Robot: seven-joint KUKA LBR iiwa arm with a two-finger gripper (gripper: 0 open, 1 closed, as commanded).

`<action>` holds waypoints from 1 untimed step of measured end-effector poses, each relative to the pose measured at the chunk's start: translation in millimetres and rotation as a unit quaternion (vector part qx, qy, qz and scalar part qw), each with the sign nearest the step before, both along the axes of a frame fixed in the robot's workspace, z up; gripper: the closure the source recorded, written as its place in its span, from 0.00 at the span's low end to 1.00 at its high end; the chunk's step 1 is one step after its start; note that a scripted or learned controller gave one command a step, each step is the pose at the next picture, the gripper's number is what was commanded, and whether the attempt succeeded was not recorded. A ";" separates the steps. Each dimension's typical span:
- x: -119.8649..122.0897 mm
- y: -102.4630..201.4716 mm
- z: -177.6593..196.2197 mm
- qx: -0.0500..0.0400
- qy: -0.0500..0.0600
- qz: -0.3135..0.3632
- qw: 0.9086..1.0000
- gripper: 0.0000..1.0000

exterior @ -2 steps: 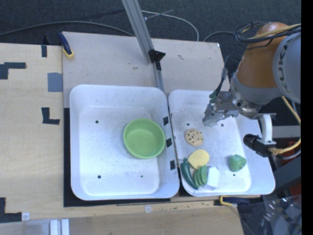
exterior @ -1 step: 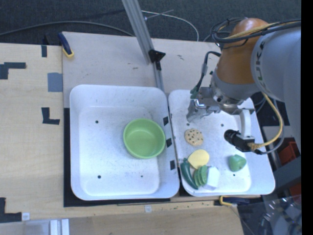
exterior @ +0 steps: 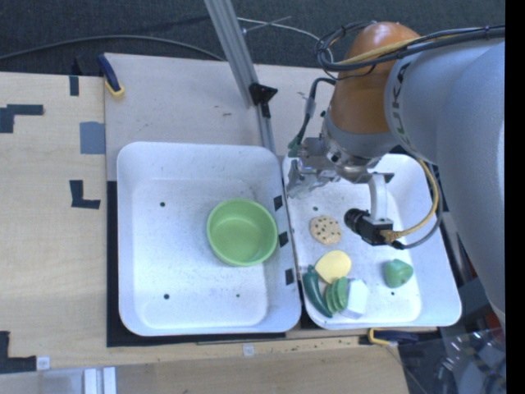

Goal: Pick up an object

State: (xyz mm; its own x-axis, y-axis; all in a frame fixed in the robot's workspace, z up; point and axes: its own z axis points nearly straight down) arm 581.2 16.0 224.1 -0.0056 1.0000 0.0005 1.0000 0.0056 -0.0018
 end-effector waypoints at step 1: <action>17.8 50.8 2.0 0.001 0.000 0.001 1.000 1.00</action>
